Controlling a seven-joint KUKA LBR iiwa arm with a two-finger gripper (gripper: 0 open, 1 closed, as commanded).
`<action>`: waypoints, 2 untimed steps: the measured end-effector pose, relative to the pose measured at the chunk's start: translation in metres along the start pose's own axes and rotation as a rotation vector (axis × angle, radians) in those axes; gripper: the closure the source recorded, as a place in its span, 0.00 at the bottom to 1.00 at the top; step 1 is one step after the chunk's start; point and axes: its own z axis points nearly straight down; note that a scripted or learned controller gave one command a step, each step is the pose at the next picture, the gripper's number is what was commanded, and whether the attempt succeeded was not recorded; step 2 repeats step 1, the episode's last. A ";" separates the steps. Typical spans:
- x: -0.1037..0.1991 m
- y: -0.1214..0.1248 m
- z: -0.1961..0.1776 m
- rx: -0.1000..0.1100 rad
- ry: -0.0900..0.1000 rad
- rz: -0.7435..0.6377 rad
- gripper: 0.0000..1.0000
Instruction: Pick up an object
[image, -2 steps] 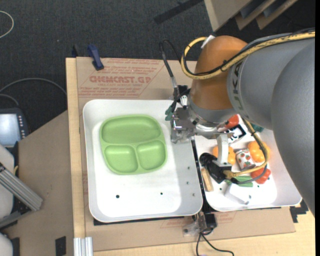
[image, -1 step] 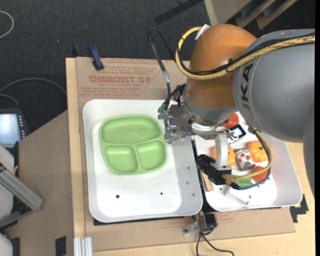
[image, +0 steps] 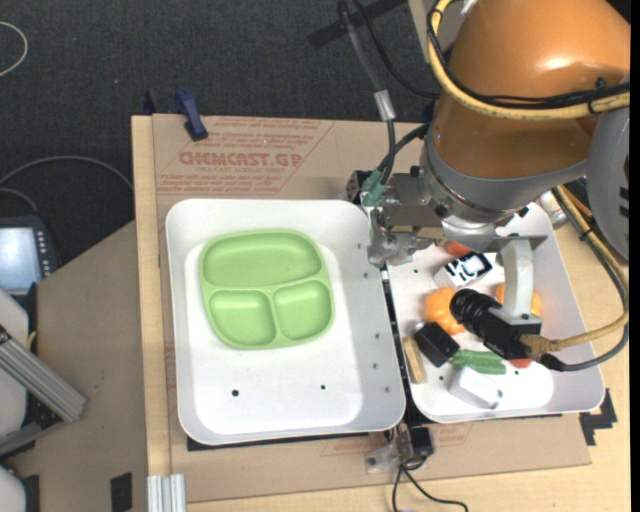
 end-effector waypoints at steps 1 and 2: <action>-0.006 0.069 0.070 0.019 -0.007 0.004 1.00; -0.006 0.069 0.070 0.019 -0.007 0.004 1.00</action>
